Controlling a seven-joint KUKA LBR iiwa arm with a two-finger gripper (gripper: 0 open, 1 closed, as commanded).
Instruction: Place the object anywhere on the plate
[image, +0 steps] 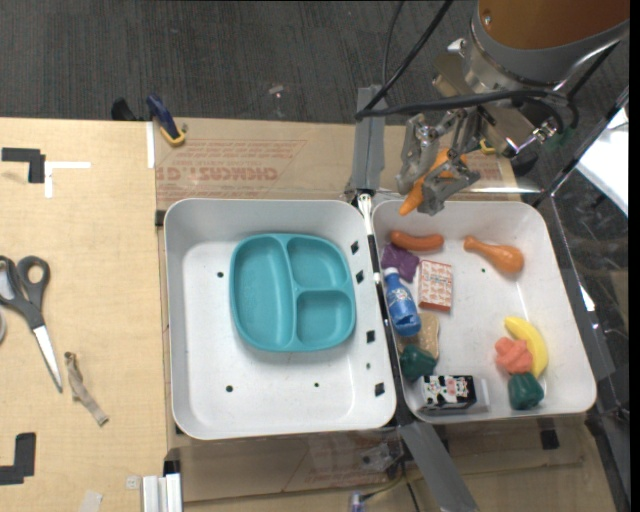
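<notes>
The end effector (437, 178) hangs above the right bin's (560, 300) far rim, closed on a small orange carrot-like piece (417, 196) whose long axis slants down toward seven o'clock. The teal plate (293, 291) lies in the left bin (200, 330), toward eight o'clock from the carried piece, well apart across the bins' shared wall.

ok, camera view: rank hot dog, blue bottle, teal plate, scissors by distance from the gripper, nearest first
From the gripper:
1. Hot dog, right bin, just below the gripper.
2. Blue bottle, right bin's left edge.
3. Teal plate, left bin.
4. Scissors, far left on the bench.
</notes>
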